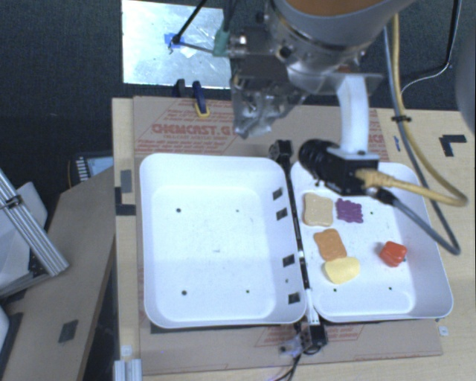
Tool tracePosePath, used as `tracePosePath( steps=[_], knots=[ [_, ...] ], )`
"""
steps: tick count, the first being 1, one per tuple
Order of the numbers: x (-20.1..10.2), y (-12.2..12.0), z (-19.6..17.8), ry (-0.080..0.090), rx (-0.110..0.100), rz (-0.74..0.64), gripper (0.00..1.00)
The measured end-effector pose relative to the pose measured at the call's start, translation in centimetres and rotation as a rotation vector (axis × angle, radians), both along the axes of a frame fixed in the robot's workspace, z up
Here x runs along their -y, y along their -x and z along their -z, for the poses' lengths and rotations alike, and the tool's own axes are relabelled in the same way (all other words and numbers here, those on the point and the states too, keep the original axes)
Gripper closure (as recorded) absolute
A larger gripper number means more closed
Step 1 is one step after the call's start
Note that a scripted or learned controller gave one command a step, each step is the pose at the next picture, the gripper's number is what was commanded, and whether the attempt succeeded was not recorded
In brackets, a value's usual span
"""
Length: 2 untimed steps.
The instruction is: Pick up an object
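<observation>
A view from above and at a slant shows two shallow white bins side by side on a tan desk (431,123). The things that could be picked up all lie in the right bin (428,294), in its half nearer the left bin (160,298): a tan slice like toast (318,210), a small purple cluster (349,210) just beside it, an orange-brown slab (329,243) below the slice, a pale yellow piece (341,269) touching or almost touching that slab, and a red-orange piece (393,253) lying apart toward the right. The grey arm (335,22) enters from the top right and leans over the back of the bins. Its tool (249,123) hangs high above the far rim of the left bin, well away from every object, and looks blurred. Whether the tool is wide or narrow cannot be told, and nothing can be seen held in it. The step in hand appears to be the approach, with no grasp begun. To do it well, the arm would likely need to swing the tool right, over the right bin, and centre it on a single object before going down. The red-orange piece seems the safest choice, since it has free space all round. The slab and the yellow piece sit so close together that a descent there may nudge one while closing on the other.
</observation>
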<state>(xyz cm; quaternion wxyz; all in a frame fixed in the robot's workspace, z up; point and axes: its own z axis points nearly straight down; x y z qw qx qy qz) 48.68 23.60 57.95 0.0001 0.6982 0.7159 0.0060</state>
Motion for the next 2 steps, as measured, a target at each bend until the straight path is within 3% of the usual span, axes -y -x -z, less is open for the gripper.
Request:
tracePosePath(
  steps=[1, 2],
  knots=[
    [0.0, 0.0, 0.0, 0.000, -0.001, -0.002, 0.00],
    [0.0, 0.0, -1.1, -0.002, 0.002, -0.005, 1.00]
  ],
)
